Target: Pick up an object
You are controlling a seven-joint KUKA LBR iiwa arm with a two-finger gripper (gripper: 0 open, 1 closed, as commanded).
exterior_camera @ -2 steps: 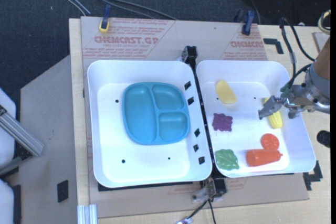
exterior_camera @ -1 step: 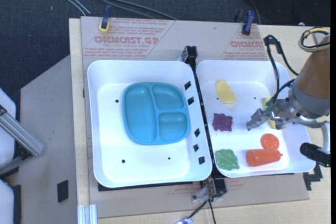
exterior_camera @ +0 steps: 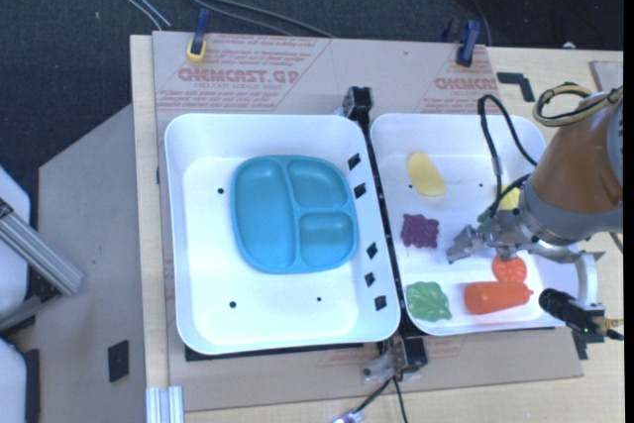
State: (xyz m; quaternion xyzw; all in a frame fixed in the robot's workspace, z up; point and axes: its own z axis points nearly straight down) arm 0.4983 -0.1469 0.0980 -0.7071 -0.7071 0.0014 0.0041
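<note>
- The bench [exterior_camera: 248, 64] carries two white bins; the left bin [exterior_camera: 198, 312] holds a blue divided plate [exterior_camera: 294, 213] near its middle.
- The right bin [exterior_camera: 396, 139] holds toy foods; the arm [exterior_camera: 584, 178] reaches over its right side.
- An orange carrot-like piece [exterior_camera: 495, 297] lies by the near right corner, with a red piece [exterior_camera: 510, 268] touching it above.
- A green leafy piece [exterior_camera: 428, 300] sits at the near left corner, purple grapes [exterior_camera: 419, 231] mid-left, and a yellow piece [exterior_camera: 427, 174] toward the far edge.
- The gripper [exterior_camera: 474, 243] hangs between grapes and red piece; I cannot tell its opening.
- The foods look light, stiff, smooth plastic, probably slippery; pinching the carrot across its narrow width seems best.
</note>
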